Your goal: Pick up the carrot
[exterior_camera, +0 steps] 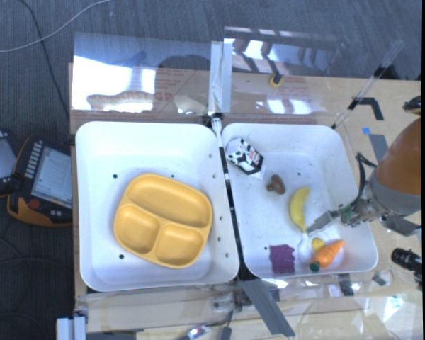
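Note:
The carrot is orange with a green end and lies near the front right corner of the right bin. My gripper reaches in from the right and sits just above and left of the carrot, between it and the banana. Nothing shows held in it. The arm's orange band is over the bin's right wall.
The right bin also holds a black-and-white cow toy, a brown lump, a purple piece and a small yellow piece touching the carrot. The left bin holds a yellow divided plate.

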You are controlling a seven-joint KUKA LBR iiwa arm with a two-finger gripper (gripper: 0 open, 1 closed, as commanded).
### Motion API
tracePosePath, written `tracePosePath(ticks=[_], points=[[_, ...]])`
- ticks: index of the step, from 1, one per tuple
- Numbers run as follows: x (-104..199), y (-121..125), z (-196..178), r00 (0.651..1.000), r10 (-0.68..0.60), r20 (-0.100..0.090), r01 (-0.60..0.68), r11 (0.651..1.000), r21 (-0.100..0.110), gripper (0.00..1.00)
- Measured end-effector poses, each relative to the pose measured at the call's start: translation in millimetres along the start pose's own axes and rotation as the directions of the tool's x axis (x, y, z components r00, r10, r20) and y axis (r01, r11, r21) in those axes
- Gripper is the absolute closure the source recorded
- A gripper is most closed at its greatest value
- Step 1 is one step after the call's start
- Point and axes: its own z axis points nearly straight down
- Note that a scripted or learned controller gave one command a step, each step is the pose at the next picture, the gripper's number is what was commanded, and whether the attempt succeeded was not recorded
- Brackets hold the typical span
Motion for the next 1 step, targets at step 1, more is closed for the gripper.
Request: tracePosePath(ticks=[1], points=[[27.9, 7.3, -2.8, 0.986, -0.168, 0.002, 0.168, 0.986, 0.000, 0.00]])
